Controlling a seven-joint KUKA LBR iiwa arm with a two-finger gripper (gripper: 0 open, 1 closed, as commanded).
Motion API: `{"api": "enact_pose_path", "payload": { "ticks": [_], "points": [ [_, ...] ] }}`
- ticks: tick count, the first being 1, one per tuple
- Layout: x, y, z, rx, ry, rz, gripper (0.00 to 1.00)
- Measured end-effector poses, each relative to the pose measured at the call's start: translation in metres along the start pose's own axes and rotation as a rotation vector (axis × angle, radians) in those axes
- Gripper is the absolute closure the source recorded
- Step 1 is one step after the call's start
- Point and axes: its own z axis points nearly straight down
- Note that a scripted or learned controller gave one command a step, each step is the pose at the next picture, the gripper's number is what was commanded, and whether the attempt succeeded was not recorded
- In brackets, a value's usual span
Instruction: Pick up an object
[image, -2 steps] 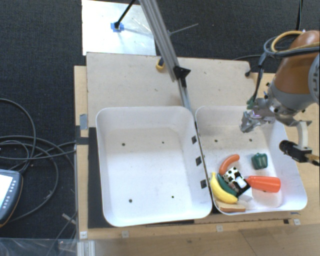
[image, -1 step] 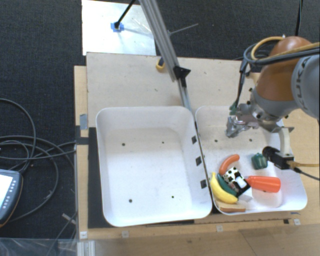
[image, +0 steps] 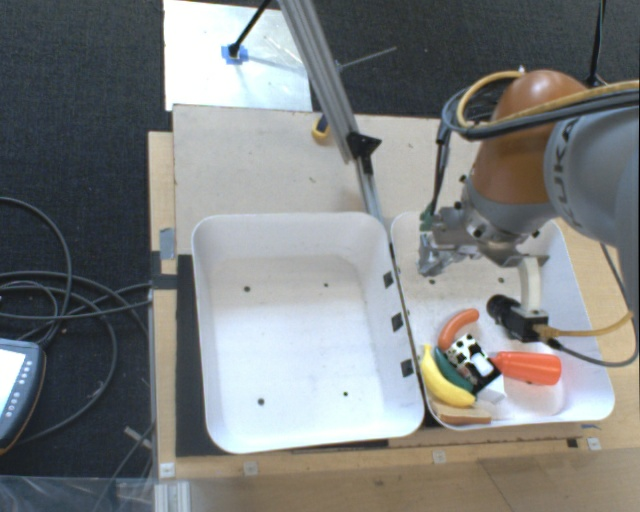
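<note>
Approach step over the right bin (image: 580, 300).
Fingers (image: 432, 262): I cannot tell their state; next I drop toward the banana (image: 440, 378).

**Count of things on the bench**

Two white bins: the left bin (image: 300, 330) and the right bin (image: 585, 300). Below the gripper (image: 437, 258) lie one yellow banana (image: 440, 378), one small orange sausage-shaped piece (image: 458, 324), one orange carrot-like piece (image: 530, 367) and one black-and-white block (image: 470, 357).
</note>
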Motion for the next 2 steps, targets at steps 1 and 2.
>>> {"api": "enact_pose_path", "payload": {
  "ticks": [1, 2],
  "points": [
    [0.049, -0.014, -0.013, 0.000, 0.000, 0.000, 1.00],
    [0.107, -0.027, -0.019, 0.000, 0.000, -0.001, 1.00]
  ]
}}
